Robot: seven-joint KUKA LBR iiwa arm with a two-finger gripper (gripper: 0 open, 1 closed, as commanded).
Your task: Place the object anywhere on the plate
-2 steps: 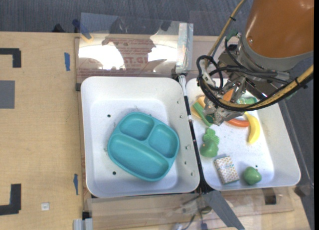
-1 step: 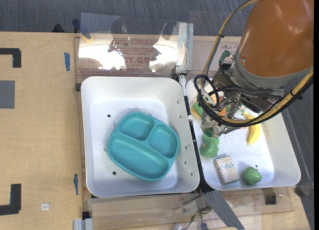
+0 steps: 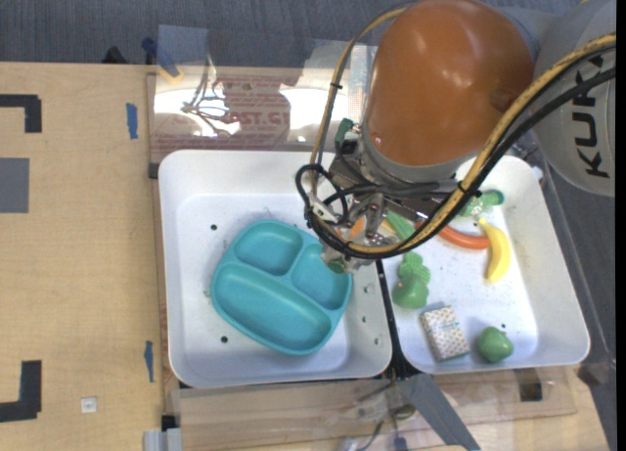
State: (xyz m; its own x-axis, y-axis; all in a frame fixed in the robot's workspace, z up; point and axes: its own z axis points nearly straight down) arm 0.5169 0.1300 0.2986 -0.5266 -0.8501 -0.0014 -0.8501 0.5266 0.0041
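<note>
Plate (image 3: 279,293) bare — nothing placed yet; gripper (image 3: 337,255) hangs at its edge, its grip state impossible to tell.

The grey arm (image 3: 587,97) reaches in from the right, its orange band (image 3: 445,77) bulging large toward the camera. Black and yellow cables (image 3: 489,160) loop around the wrist. Below it the pincer (image 3: 337,258) points steeply down (its tips are hard to make out).
</note>
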